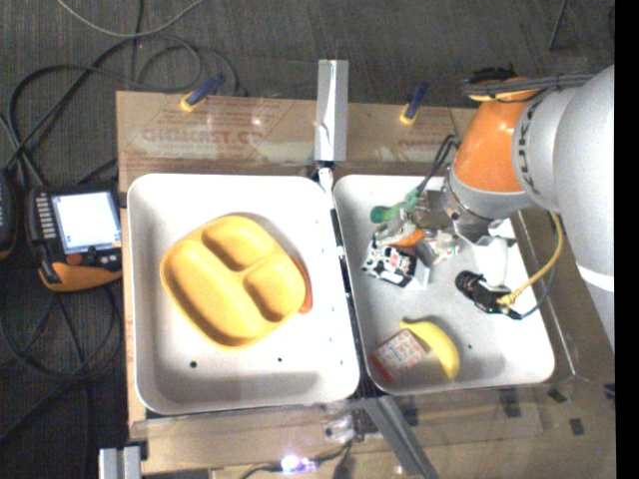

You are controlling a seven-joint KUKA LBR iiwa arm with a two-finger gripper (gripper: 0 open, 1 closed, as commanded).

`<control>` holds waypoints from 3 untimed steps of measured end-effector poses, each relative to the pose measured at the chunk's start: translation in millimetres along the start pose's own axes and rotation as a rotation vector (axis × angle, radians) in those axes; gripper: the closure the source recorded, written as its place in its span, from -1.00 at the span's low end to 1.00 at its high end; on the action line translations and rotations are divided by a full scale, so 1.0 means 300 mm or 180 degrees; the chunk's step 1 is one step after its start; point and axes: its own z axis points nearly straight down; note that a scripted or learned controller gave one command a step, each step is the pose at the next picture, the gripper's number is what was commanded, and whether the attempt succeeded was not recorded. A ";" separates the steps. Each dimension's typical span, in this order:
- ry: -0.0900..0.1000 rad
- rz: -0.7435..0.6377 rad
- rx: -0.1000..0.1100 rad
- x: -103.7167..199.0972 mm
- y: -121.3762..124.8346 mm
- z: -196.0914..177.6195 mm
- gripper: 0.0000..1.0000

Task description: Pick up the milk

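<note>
Camera view puts the milk (391, 263), a small carton, tilted at the upper middle of the right bin (534, 362), just below the gripper (427, 230), whose grip cannot be made out. Likely light, crushable; grasp across flat sides.
</note>
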 end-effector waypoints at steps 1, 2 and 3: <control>0.0000 -0.0061 -0.0088 -0.022 -0.038 0.021 -1.00; 0.0004 -0.0119 -0.0168 -0.033 -0.063 0.036 -1.00; 0.0007 -0.0406 -0.0130 -0.078 -0.098 0.057 -1.00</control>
